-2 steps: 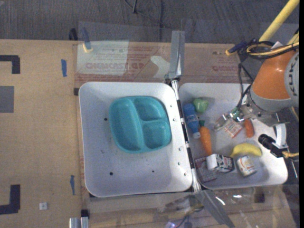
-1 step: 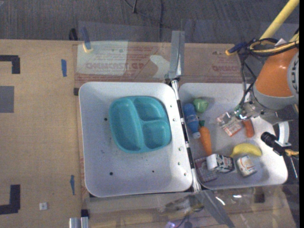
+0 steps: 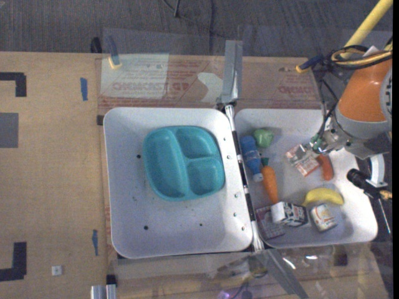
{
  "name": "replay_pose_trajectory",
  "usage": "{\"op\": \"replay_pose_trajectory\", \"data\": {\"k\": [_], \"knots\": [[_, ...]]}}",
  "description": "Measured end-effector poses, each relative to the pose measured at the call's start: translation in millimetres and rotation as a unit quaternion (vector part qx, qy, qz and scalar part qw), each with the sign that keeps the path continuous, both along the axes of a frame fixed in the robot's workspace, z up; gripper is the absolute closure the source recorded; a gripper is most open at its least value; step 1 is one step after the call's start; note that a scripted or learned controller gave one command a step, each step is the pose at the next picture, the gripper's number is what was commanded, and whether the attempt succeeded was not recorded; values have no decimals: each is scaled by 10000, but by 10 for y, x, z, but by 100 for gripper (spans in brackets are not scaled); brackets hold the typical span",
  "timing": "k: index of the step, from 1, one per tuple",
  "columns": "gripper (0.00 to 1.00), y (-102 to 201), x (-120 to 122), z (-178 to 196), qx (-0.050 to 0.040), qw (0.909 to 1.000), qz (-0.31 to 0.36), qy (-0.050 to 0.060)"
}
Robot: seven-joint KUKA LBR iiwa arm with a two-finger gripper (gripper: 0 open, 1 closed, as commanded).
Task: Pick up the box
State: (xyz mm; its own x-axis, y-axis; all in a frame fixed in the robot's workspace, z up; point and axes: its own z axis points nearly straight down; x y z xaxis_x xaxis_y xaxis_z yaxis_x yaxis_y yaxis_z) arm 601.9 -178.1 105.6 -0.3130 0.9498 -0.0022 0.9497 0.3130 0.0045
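The tool (image 3: 319,143) hangs over the right bin (image 3: 361,229), near its right side; whether it is spread or pressed together cannot be told. Just beside its tip lies a small packet (image 3: 303,161). The box (image 3: 288,213) lies well apart from it, low in the same bin beside a can (image 3: 323,217), long axis left to right. A banana (image 3: 324,196) sits above the can. The left bin (image 3: 124,229) holds a teal tray (image 3: 184,162) on the tan table (image 3: 50,167).

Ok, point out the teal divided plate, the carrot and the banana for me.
teal divided plate (image 3: 182,162): camera view, middle of the plate, left bin.
carrot (image 3: 270,185): camera view, middle of its orange body.
banana (image 3: 324,196): camera view, middle of its yellow curve.
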Motion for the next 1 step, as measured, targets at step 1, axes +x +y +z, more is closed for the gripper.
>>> {"op": "replay_pose_trajectory", "data": {"k": [1], "knots": [[100,801,117,1126,-2,9984,574,7]]}}
